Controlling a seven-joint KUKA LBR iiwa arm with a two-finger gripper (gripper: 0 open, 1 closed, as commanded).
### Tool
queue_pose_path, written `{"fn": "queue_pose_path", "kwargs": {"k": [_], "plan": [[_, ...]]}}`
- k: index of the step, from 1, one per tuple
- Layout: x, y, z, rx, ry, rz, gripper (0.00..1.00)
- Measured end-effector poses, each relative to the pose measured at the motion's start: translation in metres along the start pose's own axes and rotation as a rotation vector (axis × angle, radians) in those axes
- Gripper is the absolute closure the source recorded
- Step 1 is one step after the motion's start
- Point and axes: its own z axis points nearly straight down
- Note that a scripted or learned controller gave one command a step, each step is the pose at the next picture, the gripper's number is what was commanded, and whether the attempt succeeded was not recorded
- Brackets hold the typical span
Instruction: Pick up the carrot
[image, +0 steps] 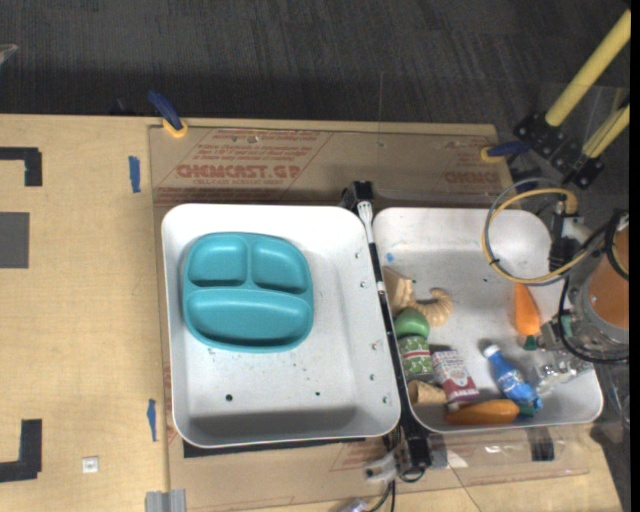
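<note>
While both white bins are being carried side by side on surface (80, 300), left bin (270, 410) is being occupied by teal divided plate (247, 290). Right bin (440, 240) is being reached into by arm (605, 300) from right. Carrot (526, 308) is being seen near right wall, touching tool (550, 345); tool state cannot be told. Blue bottle (508, 378), small carton (455, 378), green item (411, 324) are being crowded along near edge.

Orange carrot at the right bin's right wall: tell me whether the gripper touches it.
Cannot tell. In the camera view the gripper sits just below the orange carrot, and cables and glare hide whether any gap lies between them.
</note>
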Motion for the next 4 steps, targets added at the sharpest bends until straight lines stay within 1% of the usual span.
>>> {"fn": "queue_pose_path", "kwargs": {"k": [1, 2, 3, 4], "plan": [[-0.003, -0.003, -0.01, 0.006, -0.003, -0.001, 1.0], [-0.008, -0.004, -0.01, 0.005, -0.012, -0.004, 0.0], [-0.007, -0.093, 0.002, 0.0, -0.004, 0.242, 0.0], [-0.009, -0.097, -0.011, 0.012, -0.009, 0.247, 1.0]]}}
